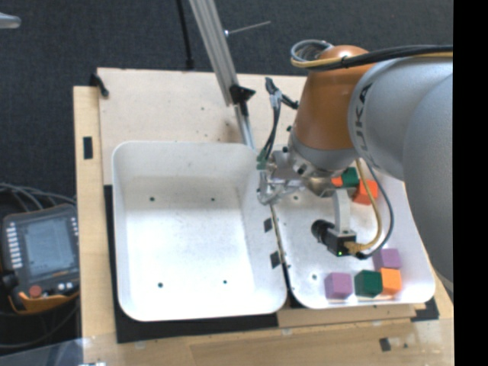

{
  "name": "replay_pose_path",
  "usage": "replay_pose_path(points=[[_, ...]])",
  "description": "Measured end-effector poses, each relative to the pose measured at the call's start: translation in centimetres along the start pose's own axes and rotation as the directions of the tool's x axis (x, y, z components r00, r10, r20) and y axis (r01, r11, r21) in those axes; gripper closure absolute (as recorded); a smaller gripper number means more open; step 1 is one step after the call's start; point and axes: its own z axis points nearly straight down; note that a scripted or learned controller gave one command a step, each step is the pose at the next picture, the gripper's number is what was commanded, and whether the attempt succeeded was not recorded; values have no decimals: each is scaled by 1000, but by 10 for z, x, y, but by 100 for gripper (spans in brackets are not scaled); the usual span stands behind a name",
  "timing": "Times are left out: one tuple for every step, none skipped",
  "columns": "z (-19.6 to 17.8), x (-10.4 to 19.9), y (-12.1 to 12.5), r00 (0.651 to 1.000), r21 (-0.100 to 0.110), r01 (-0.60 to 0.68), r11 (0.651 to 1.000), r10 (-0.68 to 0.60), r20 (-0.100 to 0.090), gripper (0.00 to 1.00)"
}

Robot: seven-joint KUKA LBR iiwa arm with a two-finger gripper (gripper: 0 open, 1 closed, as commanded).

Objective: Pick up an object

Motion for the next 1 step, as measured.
replay_pose_path(points=[[4, 48, -22, 1000, 0, -1, 1000, 1, 1, 100]])
